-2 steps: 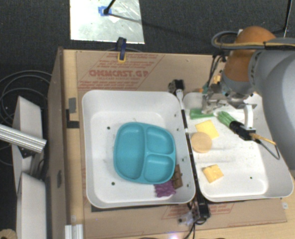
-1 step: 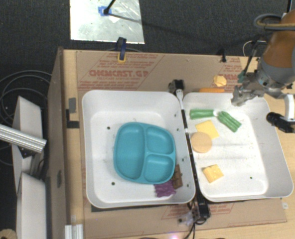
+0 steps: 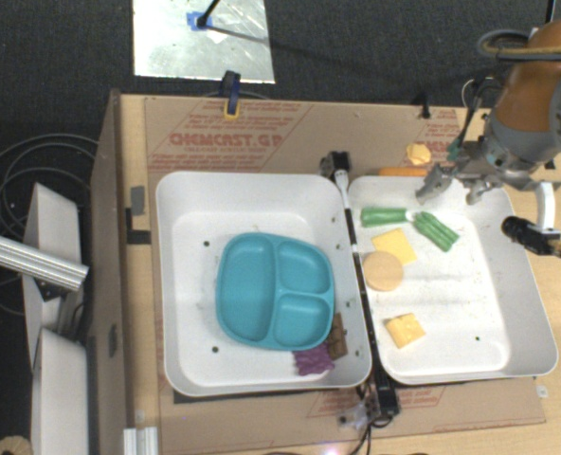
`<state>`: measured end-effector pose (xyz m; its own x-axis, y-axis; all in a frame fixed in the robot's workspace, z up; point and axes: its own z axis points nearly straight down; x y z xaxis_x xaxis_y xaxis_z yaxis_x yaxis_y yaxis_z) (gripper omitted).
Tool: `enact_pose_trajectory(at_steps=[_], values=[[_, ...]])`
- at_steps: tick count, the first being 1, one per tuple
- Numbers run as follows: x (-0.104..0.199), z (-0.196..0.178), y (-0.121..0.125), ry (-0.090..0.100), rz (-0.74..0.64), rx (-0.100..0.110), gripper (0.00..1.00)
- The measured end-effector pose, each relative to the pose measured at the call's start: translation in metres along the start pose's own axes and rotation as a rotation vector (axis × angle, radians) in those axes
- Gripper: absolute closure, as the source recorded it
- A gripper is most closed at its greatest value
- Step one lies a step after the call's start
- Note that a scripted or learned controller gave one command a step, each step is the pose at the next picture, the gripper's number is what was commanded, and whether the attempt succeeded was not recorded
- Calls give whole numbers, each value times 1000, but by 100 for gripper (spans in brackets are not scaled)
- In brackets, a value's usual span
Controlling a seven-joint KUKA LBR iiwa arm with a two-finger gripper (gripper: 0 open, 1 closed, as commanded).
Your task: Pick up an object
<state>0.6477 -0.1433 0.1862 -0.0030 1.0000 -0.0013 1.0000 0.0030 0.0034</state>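
My gripper (image 3: 454, 189) hangs over the far edge of the right bin (image 3: 508, 349). Its fingers are spread open with nothing between them. Just below and left of it lie a green pod (image 3: 383, 216) and a darker green piece (image 3: 436, 231). A yellow square slice (image 3: 395, 246) rests beside a round tan disc (image 3: 384, 272). Nearer the front sits a yellow cube (image 3: 405, 330).
The left bin (image 3: 190, 207) holds a blue divided plate (image 3: 276, 290), with a purple item (image 3: 311, 359) and a brown piece (image 3: 338, 339) at its front right. Behind the right bin lie an orange stick (image 3: 404, 171) and a yellow lump (image 3: 418, 153). A black cable fitting (image 3: 527, 232) juts over the right bin's right side.
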Motion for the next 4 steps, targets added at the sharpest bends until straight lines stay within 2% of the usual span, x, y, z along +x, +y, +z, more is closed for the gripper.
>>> enact_pose_trajectory(at_steps=[1, 2, 3, 4], values=[[-30, 108, -14, 2, 5, 8, 0], [59, 100, 21, -2, -10, 12, 0], [56, 70, 22, 1, -1, -2, 0], [53, 103, -9, 1, 2, 5, 0]])
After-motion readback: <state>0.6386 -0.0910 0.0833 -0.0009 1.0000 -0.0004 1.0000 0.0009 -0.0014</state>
